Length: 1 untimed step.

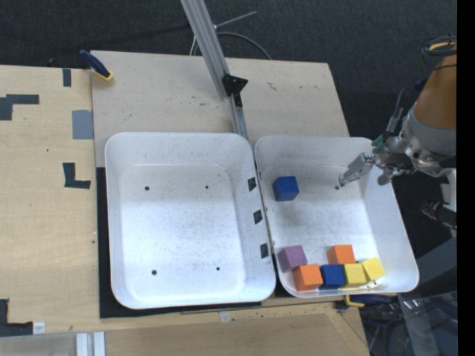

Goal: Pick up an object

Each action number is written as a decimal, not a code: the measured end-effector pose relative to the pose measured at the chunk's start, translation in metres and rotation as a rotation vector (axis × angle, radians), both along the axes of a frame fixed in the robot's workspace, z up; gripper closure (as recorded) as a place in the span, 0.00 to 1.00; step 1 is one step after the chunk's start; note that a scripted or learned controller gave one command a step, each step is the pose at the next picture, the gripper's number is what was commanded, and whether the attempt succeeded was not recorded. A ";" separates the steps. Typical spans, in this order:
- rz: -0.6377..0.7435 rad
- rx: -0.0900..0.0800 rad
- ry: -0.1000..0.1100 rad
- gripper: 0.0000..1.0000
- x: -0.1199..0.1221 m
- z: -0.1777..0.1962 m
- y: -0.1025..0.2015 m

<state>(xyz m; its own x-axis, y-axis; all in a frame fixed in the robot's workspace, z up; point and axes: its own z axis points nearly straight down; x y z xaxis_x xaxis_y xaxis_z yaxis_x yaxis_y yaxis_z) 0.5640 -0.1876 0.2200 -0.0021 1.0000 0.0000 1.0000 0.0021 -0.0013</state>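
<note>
Right now the pincer (355, 170) hangs over the right edge of the right bin (386, 221), near that bin's far right corner, reached in from the arm (434, 117) with its orange band. Its fingers stand apart, released, with nothing between them. A blue cube (286, 188) lies alone in the far left part of the right bin, well apart from the pincer. Along the near edge of that bin sits a cluster: a purple cube (292, 256), an orange cube (307, 275), a blue cube (333, 274), a second orange cube (341, 254) and two yellow cubes (356, 274) (372, 268), most of them touching. The left bin (119, 199) sits just beside the right one on the worktop (148, 87).
</note>
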 end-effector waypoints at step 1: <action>0.000 -0.001 -0.007 0.00 -0.042 0.078 0.023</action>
<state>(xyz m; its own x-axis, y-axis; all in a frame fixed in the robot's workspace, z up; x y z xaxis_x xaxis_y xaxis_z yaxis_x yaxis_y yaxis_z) 0.5218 -0.1642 0.2978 -0.0024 1.0000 -0.0009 1.0000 0.0024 0.0057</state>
